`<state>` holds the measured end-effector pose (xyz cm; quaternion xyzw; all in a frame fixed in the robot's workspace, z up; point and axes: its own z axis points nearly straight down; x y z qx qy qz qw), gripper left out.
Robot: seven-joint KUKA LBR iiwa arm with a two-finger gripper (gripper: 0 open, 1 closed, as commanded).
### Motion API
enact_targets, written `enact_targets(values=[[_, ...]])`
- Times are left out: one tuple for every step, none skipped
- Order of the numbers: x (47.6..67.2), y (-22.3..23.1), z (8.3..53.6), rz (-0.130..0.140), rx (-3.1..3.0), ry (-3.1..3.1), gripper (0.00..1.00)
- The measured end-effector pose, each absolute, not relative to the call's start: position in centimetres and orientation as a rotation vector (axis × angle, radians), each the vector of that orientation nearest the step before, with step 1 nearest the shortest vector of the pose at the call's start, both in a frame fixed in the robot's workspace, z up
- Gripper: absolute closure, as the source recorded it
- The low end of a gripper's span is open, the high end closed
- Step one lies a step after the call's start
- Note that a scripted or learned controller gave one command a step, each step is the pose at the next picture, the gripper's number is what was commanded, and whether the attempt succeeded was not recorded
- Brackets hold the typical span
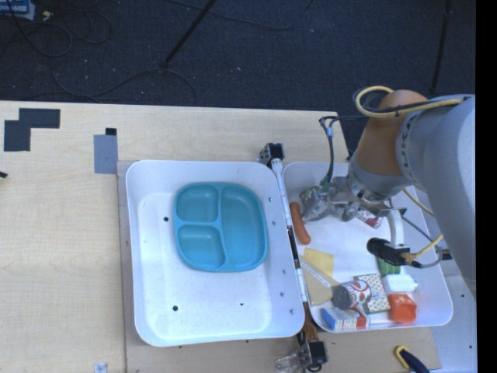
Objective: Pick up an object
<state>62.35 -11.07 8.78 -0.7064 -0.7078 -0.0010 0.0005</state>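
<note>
Glossy teal plastic tray (220, 226); matt wooden bench (54, 239).

Arm (435, 162) partly covering right bin (435, 305)

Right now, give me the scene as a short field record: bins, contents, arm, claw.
left bin: holds a teal divided tray, three compartments, lying flat
right bin: cluttered; hot dog by its left wall, yellow wedge below it, small cartons and an orange block near the front edge
arm: reaches in from the right, over the right bin's rear half
claw: low over the right bin, just right of the hot dog
claw state: cannot tell
held object: none visible
</note>
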Motion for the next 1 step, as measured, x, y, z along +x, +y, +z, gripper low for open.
enact_targets(values=[[64.4,-9.87,8.87,0.011,-2.228,-2.224,0.0]])
